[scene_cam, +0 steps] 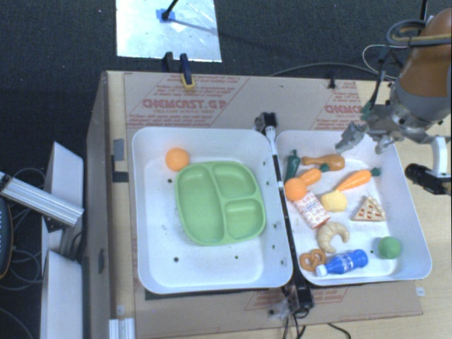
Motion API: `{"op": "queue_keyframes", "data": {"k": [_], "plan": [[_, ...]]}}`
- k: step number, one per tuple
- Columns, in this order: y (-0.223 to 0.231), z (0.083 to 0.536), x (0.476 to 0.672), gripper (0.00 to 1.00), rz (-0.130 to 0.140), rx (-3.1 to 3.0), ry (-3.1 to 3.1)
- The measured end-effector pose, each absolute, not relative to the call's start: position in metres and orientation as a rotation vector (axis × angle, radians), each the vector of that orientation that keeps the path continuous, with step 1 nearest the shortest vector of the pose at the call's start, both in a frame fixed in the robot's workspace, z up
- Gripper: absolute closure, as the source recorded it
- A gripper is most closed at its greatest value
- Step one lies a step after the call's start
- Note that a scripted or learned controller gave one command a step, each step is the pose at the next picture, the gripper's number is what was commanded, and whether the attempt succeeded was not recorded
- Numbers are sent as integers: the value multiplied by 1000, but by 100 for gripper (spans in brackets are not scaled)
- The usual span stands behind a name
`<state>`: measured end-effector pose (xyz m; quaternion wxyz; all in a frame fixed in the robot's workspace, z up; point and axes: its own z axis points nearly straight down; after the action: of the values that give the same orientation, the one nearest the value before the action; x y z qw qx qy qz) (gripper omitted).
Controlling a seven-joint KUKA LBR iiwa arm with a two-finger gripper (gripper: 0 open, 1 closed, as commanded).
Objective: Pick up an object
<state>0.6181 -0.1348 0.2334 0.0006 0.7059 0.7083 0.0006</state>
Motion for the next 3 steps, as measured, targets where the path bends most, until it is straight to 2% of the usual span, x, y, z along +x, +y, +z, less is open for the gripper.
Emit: {"op": "queue_keyframes", "data": {"k": [1,2,3], "plan": [[-137,100,610,0,5,2216,2222],[-123,86,567,0,4,2216,2219],[-123,95,566,100,4,2217,2221]]}}
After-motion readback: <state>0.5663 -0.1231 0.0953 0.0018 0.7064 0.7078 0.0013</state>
